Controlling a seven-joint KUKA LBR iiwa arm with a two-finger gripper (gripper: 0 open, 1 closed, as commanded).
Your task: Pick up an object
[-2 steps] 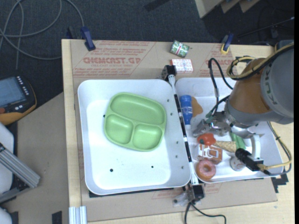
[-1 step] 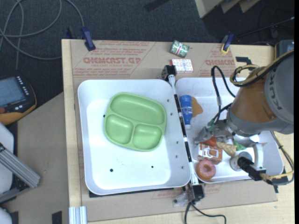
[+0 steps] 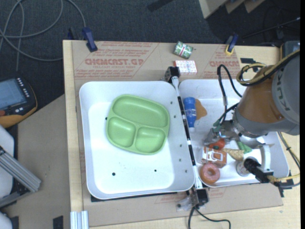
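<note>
Reaching into the right bin (image 3: pixel 209 92) with the gripper (image 3: pixel 223 133) (open or closed, cannot tell), low near the donut (image 3: pixel 209 174), presumably to grab something.

Two white bins (image 3: pixel 95 128) sit side by side on one surface (image 3: pixel 76 175). The left bin holds one green tray (image 3: pixel 138 124). The right bin shows one blue bottle (image 3: pixel 189 111) and one donut (image 3: pixel 209 173); other small items there blur together. Two blue clamps (image 3: pixel 88 38) grip the far edge.
</note>
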